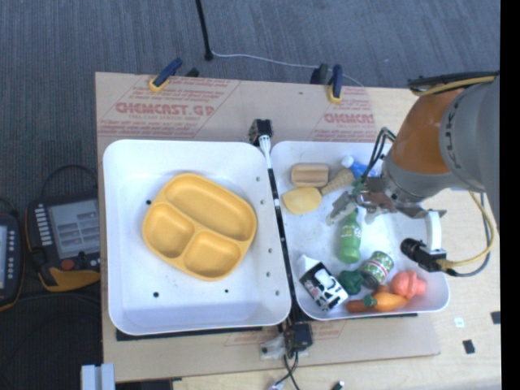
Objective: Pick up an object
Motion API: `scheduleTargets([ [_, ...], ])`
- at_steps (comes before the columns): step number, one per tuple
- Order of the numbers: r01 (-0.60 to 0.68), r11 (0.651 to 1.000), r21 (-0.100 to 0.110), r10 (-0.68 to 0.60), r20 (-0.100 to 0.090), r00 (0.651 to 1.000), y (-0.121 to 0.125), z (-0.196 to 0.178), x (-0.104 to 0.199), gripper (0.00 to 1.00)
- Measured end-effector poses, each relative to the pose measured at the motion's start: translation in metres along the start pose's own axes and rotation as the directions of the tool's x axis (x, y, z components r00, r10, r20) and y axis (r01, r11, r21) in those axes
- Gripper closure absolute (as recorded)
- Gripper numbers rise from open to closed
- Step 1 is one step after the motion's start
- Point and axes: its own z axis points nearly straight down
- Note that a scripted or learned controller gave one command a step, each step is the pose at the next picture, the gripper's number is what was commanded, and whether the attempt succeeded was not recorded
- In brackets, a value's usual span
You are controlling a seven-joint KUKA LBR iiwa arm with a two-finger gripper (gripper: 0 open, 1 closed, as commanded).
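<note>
Tray [199,226] in L bin [130,299]; bottle [349,240] in R bin [435,299].

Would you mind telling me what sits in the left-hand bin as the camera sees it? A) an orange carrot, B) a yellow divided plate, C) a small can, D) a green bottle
B: the yellow divided plate lies alone in the left bin, while the bottle, can and carrot are in the right bin.

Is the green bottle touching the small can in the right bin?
Apart. The camera view shows a strip of white bin floor between the green bottle and the can.
</note>
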Motion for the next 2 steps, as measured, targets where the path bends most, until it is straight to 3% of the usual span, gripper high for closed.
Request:
scheduleTargets([
  [1, 0.000, 1.000, -0.001, 0.000, 0.001, 1.000, 0.000, -0.010, 0.000, 1.00],
  [2, 0.002, 1.000, -0.002, -0.002, 0.001, 1.000, -0.032, -0.077, 0.084, 1.00],
])
